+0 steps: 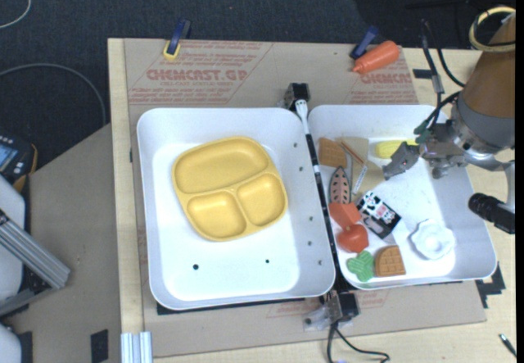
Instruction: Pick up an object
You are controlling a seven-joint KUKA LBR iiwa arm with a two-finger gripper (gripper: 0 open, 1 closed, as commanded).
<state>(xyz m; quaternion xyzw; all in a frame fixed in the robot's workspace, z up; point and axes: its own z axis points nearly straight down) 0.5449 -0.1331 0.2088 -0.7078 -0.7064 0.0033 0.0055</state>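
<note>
My gripper (422, 166) hangs over the upper middle of the right bin (483, 226), with the arm coming in from the right. Its two fingers stand apart, open, and only white bin floor shows between them. Just left of it lie a yellow toy (386, 148) and a brown cracker-like piece (332, 152). Lower down lie a black-and-white block (378, 215), a striped fish-shaped toy (340, 186), two red pieces (348, 226), a green toy (359, 266), a waffle piece (390, 260) and a white object (431, 240).
The left bin (160, 214) bears a yellow divided plate (229, 188). An orange carrot toy (377, 56) lies on the bench behind the right bin. A black cable runs along the divider (315, 181) between the bins.
</note>
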